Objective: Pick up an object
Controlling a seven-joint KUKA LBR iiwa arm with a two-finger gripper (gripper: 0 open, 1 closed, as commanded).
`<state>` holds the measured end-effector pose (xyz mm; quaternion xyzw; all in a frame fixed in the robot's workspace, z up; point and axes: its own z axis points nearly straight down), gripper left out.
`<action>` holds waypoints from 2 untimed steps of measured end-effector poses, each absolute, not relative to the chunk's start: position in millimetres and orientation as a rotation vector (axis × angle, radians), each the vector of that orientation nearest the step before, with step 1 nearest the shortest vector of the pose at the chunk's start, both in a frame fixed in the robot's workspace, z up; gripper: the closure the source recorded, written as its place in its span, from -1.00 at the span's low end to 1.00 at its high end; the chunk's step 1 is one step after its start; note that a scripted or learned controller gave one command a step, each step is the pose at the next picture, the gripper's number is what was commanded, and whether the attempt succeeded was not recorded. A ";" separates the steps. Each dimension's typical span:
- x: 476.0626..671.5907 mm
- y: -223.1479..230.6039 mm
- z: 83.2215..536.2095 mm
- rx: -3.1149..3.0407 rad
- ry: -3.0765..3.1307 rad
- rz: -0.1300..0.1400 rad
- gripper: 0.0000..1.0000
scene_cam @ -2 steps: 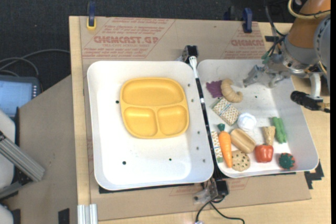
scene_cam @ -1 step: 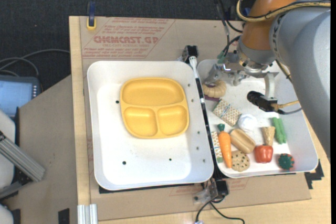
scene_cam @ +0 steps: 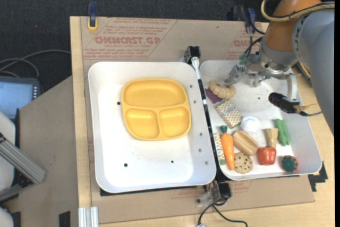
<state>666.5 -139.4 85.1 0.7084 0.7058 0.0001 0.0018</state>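
Note:
My gripper [scene_cam: 247, 78] hangs over the far end of the right bin [scene_cam: 311, 138], open, with bare bin floor between its fingers. Just to its left and nearer lies a tan peanut-shaped piece [scene_cam: 222, 90] on a purple piece [scene_cam: 213, 96]. Further toward the front lie a patterned cracker [scene_cam: 228, 112], a white round cap [scene_cam: 251, 125], a carrot [scene_cam: 227, 149], a hot dog bun [scene_cam: 245, 141], a cookie [scene_cam: 243, 163], a red pepper [scene_cam: 266, 155], a green pod [scene_cam: 281, 132] and a small red and green piece [scene_cam: 289, 163].
The left bin [scene_cam: 103, 130] holds a yellow divided plate [scene_cam: 156, 108]. A black clip [scene_cam: 192, 53] sits where the two bins meet at the back. The arm's grey and orange body [scene_cam: 297, 13] stands over the back right corner.

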 end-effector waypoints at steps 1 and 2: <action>629.4 -214.1 85.3 2.230 2.216 -0.002 -1.00; 583.3 -219.0 85.9 2.223 2.230 0.012 -1.00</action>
